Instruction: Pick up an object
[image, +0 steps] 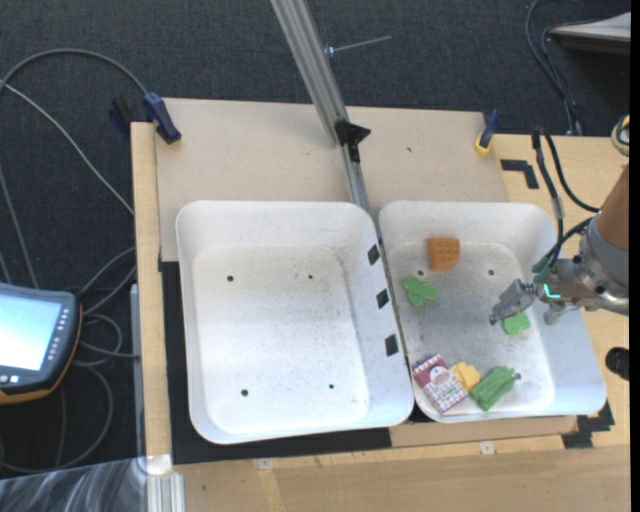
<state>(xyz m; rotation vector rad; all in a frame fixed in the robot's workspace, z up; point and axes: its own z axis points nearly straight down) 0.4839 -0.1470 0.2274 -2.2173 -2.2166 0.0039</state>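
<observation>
Here, from the one overhead view, the gripper (527, 305) hangs low at three o'clock in the right bin (470, 215), its fingers spread around a small green piece (516, 323), not yet closed on it. This looks like the grasp step; next, pinch and lift straight. The bin's near wall crowds that side; open floor lies toward nine o'clock.

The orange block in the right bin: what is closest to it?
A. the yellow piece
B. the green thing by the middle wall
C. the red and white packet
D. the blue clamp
B: the orange block sits near the top of the right bin, and the green thing lies just below and left of it, far nearer than the packet or the yellow piece.
</observation>
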